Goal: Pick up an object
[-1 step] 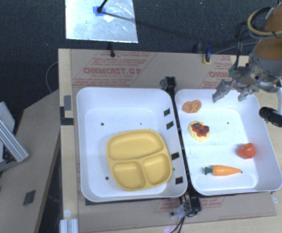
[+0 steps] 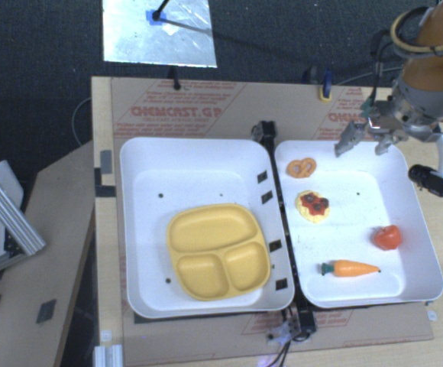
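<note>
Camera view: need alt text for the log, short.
The gripper hangs open over the far edge of the right bin, which holds a pretzel, a small pizza, a tomato and a carrot. The left bin holds a yellow tray.

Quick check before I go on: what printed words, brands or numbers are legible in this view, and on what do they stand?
"CHEMCAST GP": red print, repeated on the brown protective sheet under the two white bins, clearest behind the left bin.
Smaller red lines around that brand: too blurred to read.
Red print behind the right bin, near the gripper: partly hidden, unreadable.
</note>
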Controlling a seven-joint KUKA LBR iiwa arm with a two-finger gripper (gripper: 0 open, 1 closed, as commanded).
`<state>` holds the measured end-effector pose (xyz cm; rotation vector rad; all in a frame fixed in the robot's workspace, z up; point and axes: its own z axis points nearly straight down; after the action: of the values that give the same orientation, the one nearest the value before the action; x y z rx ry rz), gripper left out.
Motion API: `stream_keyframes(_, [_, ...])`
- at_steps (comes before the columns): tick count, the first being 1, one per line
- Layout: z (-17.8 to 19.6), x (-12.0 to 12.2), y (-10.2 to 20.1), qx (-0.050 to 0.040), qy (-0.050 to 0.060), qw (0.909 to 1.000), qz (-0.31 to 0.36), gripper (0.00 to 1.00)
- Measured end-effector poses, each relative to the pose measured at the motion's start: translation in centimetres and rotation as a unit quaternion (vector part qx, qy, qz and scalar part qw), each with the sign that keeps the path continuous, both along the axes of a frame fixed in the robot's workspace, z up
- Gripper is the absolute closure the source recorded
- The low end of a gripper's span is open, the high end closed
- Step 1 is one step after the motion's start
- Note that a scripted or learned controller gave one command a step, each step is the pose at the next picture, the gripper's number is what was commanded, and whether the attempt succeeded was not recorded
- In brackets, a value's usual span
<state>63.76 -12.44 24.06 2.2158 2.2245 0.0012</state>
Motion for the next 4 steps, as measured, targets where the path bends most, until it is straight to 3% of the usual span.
stream_keyframes(3, [-15.5, 0.6, 0.9, 0.0004, 0.002, 1.0000, 0.000, 0.00])
stream_keyframes(4, [-14.1, 0.9, 0.9, -0.0005, -0.002, 1.0000, 0.001, 1.00])
